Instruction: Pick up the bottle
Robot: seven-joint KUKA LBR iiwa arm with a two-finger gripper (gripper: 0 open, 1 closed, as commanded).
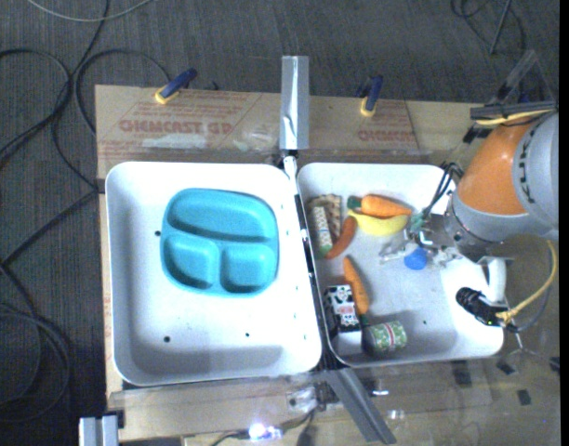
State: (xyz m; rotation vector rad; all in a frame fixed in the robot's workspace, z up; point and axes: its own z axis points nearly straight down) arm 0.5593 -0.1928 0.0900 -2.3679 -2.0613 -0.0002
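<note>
gripper (416, 242) R bin, near far wall | fingers: can't tell | bottle (416, 259) poss. just below

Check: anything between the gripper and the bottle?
Nothing visible does. The gripper is right at the bottle, which looks clear with a blue cap, in the right bin. A yellow fruit and a carrot lie close beside the bottle, toward the far wall, not between.
</note>
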